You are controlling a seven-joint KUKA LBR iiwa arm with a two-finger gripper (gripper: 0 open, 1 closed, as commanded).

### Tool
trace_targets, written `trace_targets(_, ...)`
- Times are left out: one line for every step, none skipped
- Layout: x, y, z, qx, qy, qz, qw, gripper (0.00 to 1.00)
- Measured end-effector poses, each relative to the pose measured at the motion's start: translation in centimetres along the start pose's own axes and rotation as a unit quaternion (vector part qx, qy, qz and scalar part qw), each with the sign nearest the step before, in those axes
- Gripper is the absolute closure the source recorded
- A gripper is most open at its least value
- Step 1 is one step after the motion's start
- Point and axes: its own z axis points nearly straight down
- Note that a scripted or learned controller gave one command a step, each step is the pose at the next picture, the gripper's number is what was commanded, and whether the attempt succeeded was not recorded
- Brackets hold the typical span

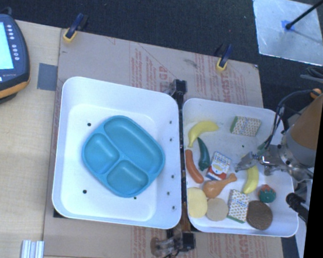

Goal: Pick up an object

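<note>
Hovering over the right bin [252,113] at about three o'clock, the gripper [250,161] appears mid-approach, jaws spread and empty just above the small yellow banana [251,180], so descending and closing comes next.

arm: enters the view from 3 o'clock, grey wrist with orange band at the upper right edge | pincer [254,160]: at the wrist's 9 o'clock end, metal fingertips pointing toward 9 o'clock, held low | finger state: too small and blurred to tell
</note>
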Motion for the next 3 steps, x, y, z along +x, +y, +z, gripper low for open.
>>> trace_targets(-0.1, 0.0, -1.0, 0.001, -0.001, -0.002, 1.0000, 1.00)
trace_targets(6.8, 5.0, -3.4, 0.000, 0.000, -0.001, 1.0000, 1.00)
trace_targets(14.9, 5.8, -10.1, -0.001, 0.001, 0.001, 1.0000, 1.00)
